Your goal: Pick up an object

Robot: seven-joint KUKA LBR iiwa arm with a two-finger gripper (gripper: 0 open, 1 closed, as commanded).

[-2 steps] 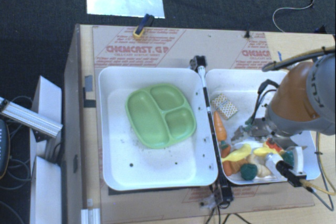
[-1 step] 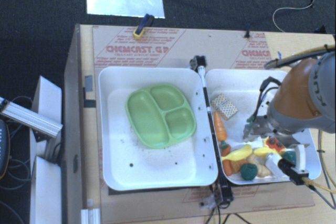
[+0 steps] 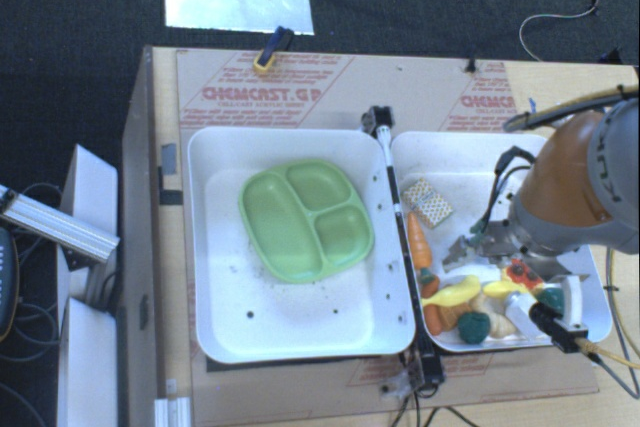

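My gripper, jaws spread, should drop straight onto the banana at six o'clock, avoiding the carrot.

The arm runs off the frame's right edge, its bulk covering much of the right bin and whatever lies beneath it. The tool sits low among the toys, its finger spacing too small and dark to read. The heap of toy food (orange, yellow, green, red pieces) overlaps so closely that single items blur together. A checkered item shows no legible detail. Print on the surface is partly unreadable.
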